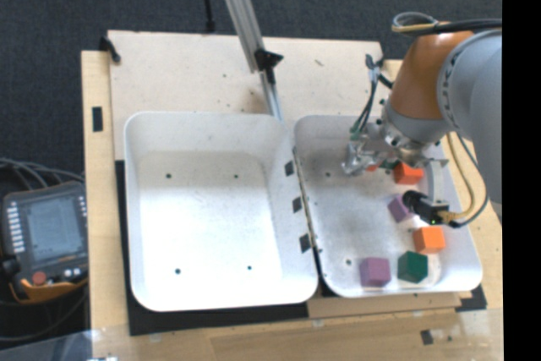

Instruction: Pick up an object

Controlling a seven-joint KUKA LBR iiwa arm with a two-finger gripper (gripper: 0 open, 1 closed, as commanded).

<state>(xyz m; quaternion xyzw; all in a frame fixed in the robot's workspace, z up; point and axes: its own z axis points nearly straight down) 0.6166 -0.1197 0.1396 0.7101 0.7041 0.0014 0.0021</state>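
1 fixed camera high above the bench [169, 72], angled down, framing 2 bins [211, 207].

Even, diffuse overhead light with soft shadows; the white bins [211, 182] are slightly overexposed and the frame is mildly soft.

All the loose pieces lie in the right bin [334, 139], toward its right and front. A small orange block [408, 173] sits farthest back, close under the arm's wrist, with a little purple block [398, 209] just in front of it and a second orange block [430, 239] further forward by the right wall. Along the front edge a purple cube [374, 270] and a dark green cube [412, 266] rest side by side, close together, the green one just below the second orange block.
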